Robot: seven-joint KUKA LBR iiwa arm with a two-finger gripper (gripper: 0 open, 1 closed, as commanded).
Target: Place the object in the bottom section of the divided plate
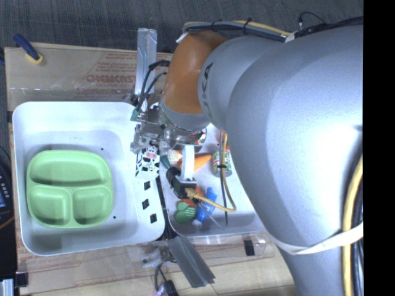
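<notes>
A light green divided plate lies in the left white bin, with one long section at its far side and two smaller sections at its near side. Nothing lies on the plate. My gripper hangs over the ridge between the two bins, to the right of the plate and apart from it. The grey arm and its orange band cover most of the right bin. Just right of the gripper lie an orange and white object and a small can.
A green toy and a blue object lie at the near end of the right bin. Cables hang from the wrist. A blue and yellow clamp sits at the bench's far left corner.
</notes>
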